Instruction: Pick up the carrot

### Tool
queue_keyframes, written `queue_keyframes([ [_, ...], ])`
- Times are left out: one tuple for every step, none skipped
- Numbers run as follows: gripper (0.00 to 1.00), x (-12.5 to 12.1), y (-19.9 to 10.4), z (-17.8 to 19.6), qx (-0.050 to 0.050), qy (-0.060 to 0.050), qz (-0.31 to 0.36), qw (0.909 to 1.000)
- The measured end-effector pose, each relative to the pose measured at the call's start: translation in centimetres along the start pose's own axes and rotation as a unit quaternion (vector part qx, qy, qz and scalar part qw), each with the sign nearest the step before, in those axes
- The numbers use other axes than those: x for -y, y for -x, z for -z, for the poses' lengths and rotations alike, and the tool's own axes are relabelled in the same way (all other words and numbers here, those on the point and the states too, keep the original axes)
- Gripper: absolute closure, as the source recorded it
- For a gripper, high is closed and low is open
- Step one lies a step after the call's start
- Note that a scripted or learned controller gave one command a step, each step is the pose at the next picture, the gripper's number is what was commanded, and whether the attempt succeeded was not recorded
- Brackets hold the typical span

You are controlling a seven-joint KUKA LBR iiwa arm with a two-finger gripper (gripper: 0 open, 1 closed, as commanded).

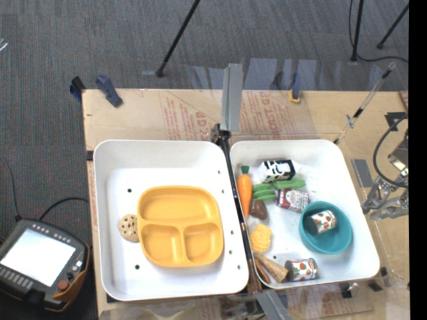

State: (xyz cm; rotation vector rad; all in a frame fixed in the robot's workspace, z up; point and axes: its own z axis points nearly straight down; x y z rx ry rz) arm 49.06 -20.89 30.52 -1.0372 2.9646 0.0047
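The orange carrot (pixel 245 192) with a green top lies lengthwise in the right bin (pixel 333 153), close against that bin's left wall. It touches a green pea pod (pixel 272 191) on its right. My gripper (pixel 385 203) hangs at the far right, outside the right bin's right wall and well away from the carrot, with nothing seen in it.
The right bin also holds a cow-print carton (pixel 278 170), a small can (pixel 292 199), a brown piece (pixel 259 210), corn (pixel 261 237), a cone (pixel 269 267), a lying can (pixel 301 269) and a teal bowl (pixel 328 240) with a can inside. The left bin (pixel 113 172) holds a yellow divided plate (pixel 180 225) and a cookie (pixel 128 227).
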Motion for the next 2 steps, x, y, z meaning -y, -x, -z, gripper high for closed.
queue_keyframes([
  [1.00,0.0,-0.1,0.8,0.001,-0.001,0.006,1.0000],
  [1.00,0.4,0.2,14.8,0.003,-0.006,0.059,0.9982],
])
